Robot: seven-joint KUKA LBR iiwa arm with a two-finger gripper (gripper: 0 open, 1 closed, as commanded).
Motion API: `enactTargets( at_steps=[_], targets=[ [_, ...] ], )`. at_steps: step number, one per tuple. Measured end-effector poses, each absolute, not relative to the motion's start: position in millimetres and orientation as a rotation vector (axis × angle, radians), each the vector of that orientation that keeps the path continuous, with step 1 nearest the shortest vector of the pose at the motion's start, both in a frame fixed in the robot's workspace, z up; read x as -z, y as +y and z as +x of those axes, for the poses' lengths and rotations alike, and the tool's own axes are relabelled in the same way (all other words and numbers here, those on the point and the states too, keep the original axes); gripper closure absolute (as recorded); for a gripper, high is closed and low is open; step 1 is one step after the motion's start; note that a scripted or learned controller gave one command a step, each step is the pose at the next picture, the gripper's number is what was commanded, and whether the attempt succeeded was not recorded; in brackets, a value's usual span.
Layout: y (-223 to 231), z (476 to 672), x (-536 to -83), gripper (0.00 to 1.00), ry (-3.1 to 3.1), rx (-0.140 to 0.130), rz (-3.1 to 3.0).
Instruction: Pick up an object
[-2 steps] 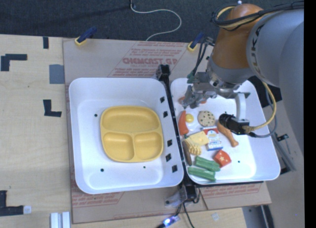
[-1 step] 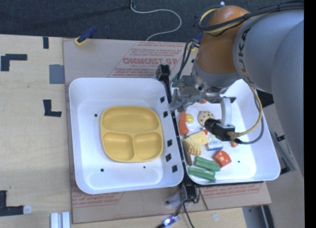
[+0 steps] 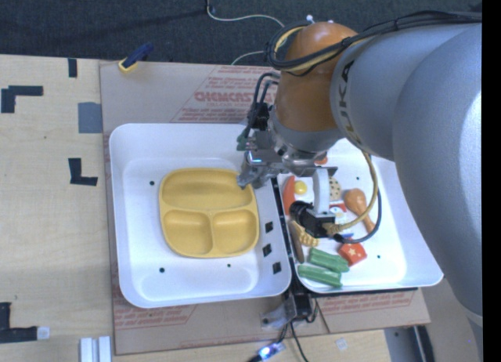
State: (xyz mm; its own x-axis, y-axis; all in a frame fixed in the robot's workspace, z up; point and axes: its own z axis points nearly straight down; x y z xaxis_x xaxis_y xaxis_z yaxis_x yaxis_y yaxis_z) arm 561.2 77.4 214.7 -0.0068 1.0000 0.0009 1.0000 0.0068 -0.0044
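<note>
My gripper (image 3: pixel 252 171) hangs low over the wall between the two bins, at the upper right corner of a yellow divided plate (image 3: pixel 208 211) that lies in the left bin (image 3: pixel 133 196). The right bin (image 3: pixel 391 262) holds several small things: two green pieces (image 3: pixel 321 267) near its front, a red block (image 3: pixel 353 253), an orange pear-shaped piece (image 3: pixel 356 198), an orange strip (image 3: pixel 289 193) and a pale cube (image 3: pixel 334 190). The grey arm and its orange band (image 3: pixel 313 78) cover the back of the right bin. Nothing is visibly held.
Both bins rest on a cardboard sheet (image 3: pixel 180 90) on the wooden bench. A small blue and yellow item (image 3: pixel 135 56) lies at the cardboard's far left corner. A white cable (image 3: pixel 235 17) runs across the dark floor behind.
</note>
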Motion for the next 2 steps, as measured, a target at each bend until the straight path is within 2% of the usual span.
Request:
enactTargets(
  at_steps=[1,2],
  targets=[
    [87,551.6,-217,1.00,-2.223,-0.004,-2.215],
    [93,555.3,-235,1.00,-2.223,-0.001,-2.218]
  ],
)
